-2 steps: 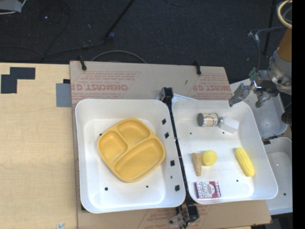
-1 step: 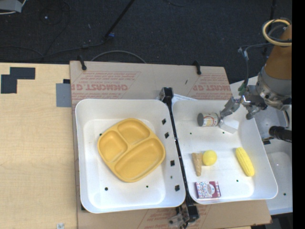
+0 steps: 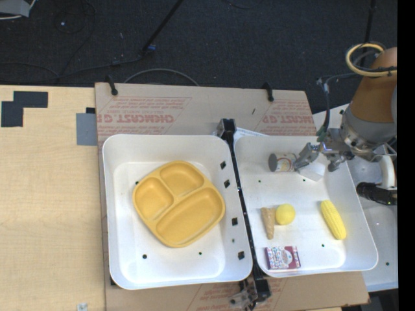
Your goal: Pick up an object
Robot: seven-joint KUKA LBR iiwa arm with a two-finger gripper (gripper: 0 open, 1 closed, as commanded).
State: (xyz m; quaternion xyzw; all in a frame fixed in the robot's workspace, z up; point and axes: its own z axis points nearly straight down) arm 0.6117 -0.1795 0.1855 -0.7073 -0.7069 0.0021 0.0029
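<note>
The right bin [image 3: 363, 254] holds several things. A small grey and tan cylinder [image 3: 280, 162] lies at its back left. A yellow ball [image 3: 285, 214] sits mid-bin, touching a tan cone-shaped piece [image 3: 268, 221]. To the right lies a yellow corn cob [image 3: 332, 219], and a pink and white packet [image 3: 282, 257] rests near the front edge. My gripper [image 3: 319, 159] hangs over the bin's back part, just right of the cylinder. Its fingers are spread open with nothing between them.
In the left bin [image 3: 117, 173] lies a yellow divided plate [image 3: 179, 203]. A black divider bar [image 3: 237, 199] runs between the two bins. A wooden table top [image 3: 45, 206] lies to the left.
</note>
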